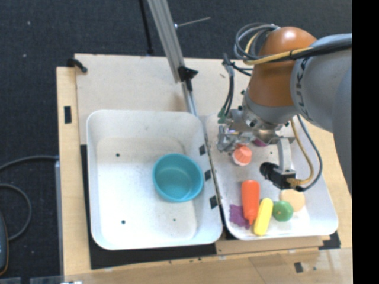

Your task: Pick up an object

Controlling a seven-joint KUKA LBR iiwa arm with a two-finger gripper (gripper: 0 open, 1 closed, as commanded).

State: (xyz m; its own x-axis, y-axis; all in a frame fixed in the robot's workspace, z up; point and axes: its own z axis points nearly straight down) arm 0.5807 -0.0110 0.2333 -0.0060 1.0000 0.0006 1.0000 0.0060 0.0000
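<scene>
My hand (pixel 227 138) hangs low over the right bin (pixel 318 216), at the bin's 11 o'clock corner, near the wall it shares with the left bin (pixel 118 176). I can't tell if the hand is open or closed because the view is too murky there. I see nothing held in it.

The nearest pick is a small pink-orange round piece (pixel 241 155), just beside my hand at its 4 o'clock and apart from the rest. Everything else bunches toward the bin's 6 o'clock: an orange stick (pixel 250 195), a yellow piece (pixel 263 216) touching it, a purple scrap (pixel 237 215), a green ball (pixel 282 211) and a tan lump (pixel 294 199). A blue bowl (pixel 177 177) sits alone in the left bin.

I judge the round piece the best target, since it is free on all sides. To do it well I shift toward 4 o'clock, centre over it and come straight down. It looks likely to roll, so I close slowly. I also keep off the bin wall at 9 o'clock.
</scene>
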